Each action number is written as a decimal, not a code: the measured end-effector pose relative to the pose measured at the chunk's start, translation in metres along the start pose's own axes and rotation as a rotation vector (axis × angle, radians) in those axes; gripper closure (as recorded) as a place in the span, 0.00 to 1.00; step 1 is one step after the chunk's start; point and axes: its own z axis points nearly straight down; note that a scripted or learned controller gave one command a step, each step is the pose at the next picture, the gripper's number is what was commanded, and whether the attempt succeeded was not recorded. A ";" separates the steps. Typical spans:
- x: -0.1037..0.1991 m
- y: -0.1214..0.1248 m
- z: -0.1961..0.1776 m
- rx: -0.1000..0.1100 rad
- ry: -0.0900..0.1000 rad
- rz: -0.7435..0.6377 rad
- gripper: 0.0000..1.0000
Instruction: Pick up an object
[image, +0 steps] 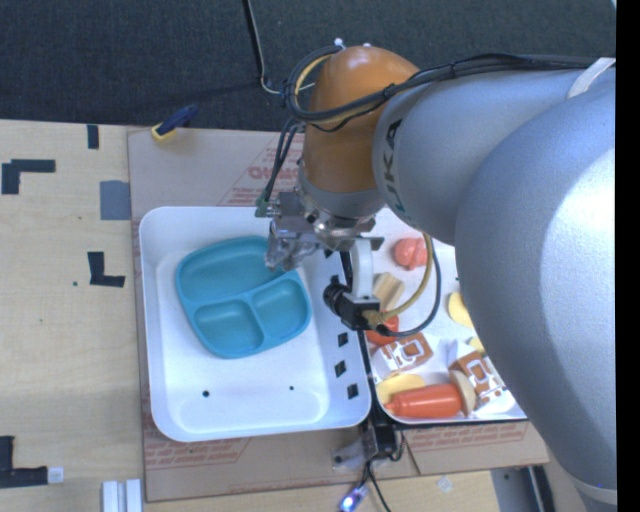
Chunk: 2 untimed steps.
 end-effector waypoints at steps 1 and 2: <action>-0.043 -0.067 -0.021 0.007 -0.003 0.006 1.00; -0.083 -0.099 -0.020 0.006 -0.004 0.008 1.00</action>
